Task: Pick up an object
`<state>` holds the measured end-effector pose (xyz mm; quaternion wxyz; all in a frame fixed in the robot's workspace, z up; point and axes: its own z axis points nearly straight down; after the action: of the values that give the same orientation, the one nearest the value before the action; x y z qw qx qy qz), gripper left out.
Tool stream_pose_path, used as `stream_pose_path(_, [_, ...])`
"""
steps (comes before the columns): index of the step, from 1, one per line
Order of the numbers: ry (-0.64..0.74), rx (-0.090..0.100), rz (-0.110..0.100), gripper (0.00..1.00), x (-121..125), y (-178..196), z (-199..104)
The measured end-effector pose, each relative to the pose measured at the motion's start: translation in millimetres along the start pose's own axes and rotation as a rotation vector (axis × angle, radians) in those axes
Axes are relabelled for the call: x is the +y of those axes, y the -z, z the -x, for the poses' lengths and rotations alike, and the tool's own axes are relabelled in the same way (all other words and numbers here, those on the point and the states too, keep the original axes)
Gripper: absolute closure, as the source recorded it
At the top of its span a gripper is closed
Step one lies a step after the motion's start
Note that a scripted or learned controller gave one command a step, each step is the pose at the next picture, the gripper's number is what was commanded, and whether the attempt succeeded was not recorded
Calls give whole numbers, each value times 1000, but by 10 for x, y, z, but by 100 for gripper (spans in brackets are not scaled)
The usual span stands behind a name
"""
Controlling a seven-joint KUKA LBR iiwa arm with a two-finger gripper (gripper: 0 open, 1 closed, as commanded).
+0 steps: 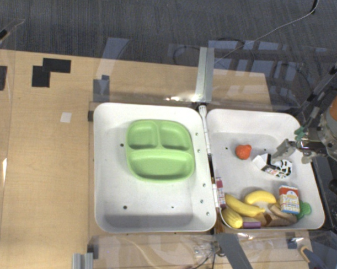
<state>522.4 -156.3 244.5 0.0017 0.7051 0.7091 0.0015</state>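
The right bin [251, 126] holds a small orange-red fruit [243, 151], a black-and-white spotted toy [279, 168], two yellow bananas [249, 203], a small red-and-white carton [289, 199], a green piece [305, 208] and a brown piece [276, 216]. My gripper [295, 152] reaches in from the right edge and hangs over the bin's right side, just above and right of the spotted toy. Its fingers stand open with nothing between them. One fingertip [282, 147] points down-left toward the toy.
The left bin [110, 157] holds a light green divided plate [159, 148]. A metal divider [209, 160] separates the bins. A vertical metal post [206, 77] rises behind them. The toys crowd the right bin's front right corner.
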Motion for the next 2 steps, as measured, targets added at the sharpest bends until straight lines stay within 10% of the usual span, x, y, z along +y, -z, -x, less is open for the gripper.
stream_pose_path(1, [346, -3, 4, 0, -327, 301, 472])
stream_pose_path(2, [-7, 0, -1, 0, 32, -516, 139])
